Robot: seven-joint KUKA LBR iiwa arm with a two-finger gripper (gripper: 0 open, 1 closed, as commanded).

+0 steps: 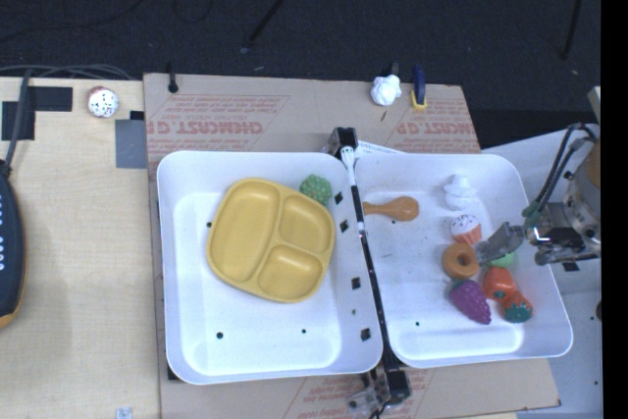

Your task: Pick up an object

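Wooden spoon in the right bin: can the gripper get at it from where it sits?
Probably yes. The wooden spoon lies alone on bare bin floor, apart from the toy cluster. The gripper sits at the right bin's far side, with the donut roughly between them, low enough to pass over.

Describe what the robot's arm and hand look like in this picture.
At the right edge, the hand is a dark grey metal assembly with blocky parts and lighter silvery patches, reaching over the right bin. Thin dark cables, one greenish, loop up from it. Finer markings are too small to tell.
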